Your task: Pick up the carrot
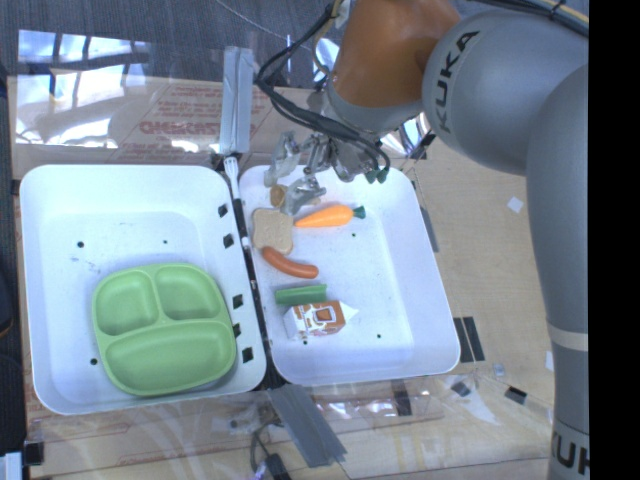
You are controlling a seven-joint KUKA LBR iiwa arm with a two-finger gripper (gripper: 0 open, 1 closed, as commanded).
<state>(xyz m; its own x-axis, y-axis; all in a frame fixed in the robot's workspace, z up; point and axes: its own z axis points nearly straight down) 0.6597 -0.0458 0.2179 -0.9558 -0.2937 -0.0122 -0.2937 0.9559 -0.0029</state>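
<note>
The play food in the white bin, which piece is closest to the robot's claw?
The orange carrot with the green tip. It lies right beside the gripper, at the bin's far end; the sausage, green stick and little carton lie farther off.

A bench (500,258) bears two white bins (60,268) (420,298) side by side

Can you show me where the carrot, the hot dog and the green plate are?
carrot (322,217), camera view, middle of its orange body.
hot dog (289,263), camera view, middle of the sausage.
green plate (118,353), camera view, bare floor of its big compartment.
</note>
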